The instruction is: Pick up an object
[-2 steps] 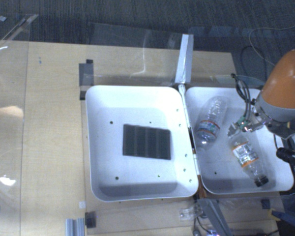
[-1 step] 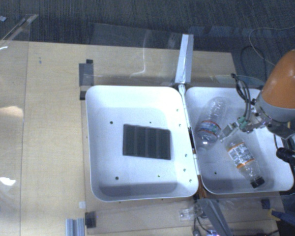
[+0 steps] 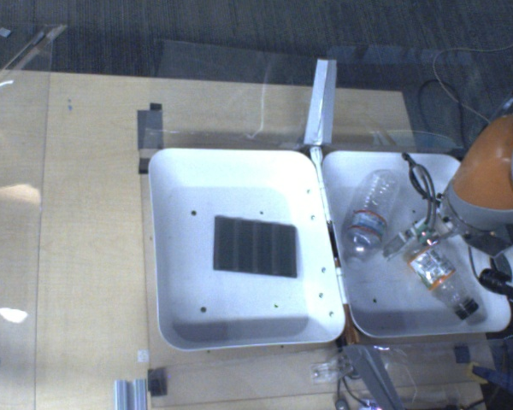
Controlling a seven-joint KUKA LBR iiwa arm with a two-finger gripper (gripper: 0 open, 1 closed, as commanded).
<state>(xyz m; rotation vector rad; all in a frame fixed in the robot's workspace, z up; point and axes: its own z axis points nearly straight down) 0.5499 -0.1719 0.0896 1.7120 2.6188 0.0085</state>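
Reaching in from the right, the arm (image 3: 496, 173) hangs low over the right bin (image 3: 372, 310) w/ its gripper (image 3: 423, 233) between two clear plastic bottles — can't tell the gripper's state. One bottle (image 3: 369, 212) lies near the bin's left side, the other bottle (image 3: 440, 276) just below the gripper; left bin (image 3: 179, 229) holds a dark ribbed pad (image 3: 255, 246).

A rounded grey robot arm (image 3: 496, 216) is showing a broad glossy orange band (image 3: 489, 171) above its wrist. Thin black cables (image 3: 421, 180) are looping beside it, and the small metallic two-finger gripper (image 3: 413, 237) is carrying tiny coloured wires.
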